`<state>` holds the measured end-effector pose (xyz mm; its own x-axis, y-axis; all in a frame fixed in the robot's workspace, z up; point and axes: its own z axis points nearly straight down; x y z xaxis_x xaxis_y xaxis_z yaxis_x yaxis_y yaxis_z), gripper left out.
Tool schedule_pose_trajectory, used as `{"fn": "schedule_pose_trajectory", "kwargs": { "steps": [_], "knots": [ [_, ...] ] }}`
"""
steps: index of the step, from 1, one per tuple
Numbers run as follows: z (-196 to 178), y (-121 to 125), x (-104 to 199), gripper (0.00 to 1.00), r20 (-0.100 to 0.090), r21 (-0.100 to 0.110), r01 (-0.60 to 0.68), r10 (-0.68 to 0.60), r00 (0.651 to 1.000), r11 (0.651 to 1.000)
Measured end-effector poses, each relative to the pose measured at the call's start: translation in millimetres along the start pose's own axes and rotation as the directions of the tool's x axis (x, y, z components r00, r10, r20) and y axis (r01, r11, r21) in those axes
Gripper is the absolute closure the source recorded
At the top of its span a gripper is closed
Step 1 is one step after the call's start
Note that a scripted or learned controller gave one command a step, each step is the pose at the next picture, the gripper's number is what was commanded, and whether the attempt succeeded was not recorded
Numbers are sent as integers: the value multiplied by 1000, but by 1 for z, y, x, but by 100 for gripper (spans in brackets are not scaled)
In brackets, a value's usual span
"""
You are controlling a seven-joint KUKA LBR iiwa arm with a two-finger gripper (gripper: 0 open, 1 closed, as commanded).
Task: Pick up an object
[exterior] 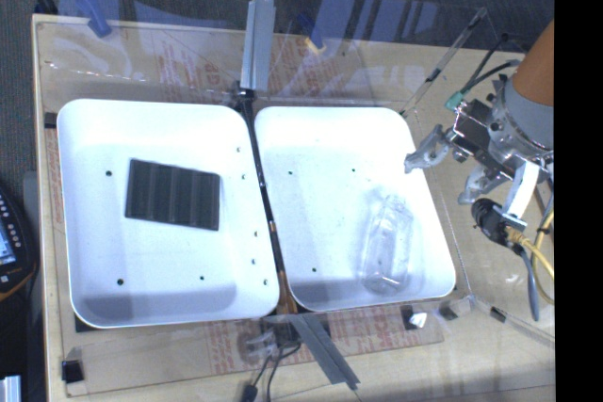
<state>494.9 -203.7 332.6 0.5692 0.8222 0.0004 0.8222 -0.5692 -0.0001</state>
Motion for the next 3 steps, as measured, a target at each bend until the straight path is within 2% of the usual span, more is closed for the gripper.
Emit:
{"fn": "schedule_pose_trajectory", "kwargs": {
  "steps": [1, 2, 3],
  "knots": [
    [42, 0, 1, 0, 0, 2, 431, -431, 902, 902],
    [13, -10, -9, 0, 1, -2, 412, -412, 911, 911],
    [3, -9, -9, 100, 0, -1, 417, -417, 909, 909]
  ]
}}
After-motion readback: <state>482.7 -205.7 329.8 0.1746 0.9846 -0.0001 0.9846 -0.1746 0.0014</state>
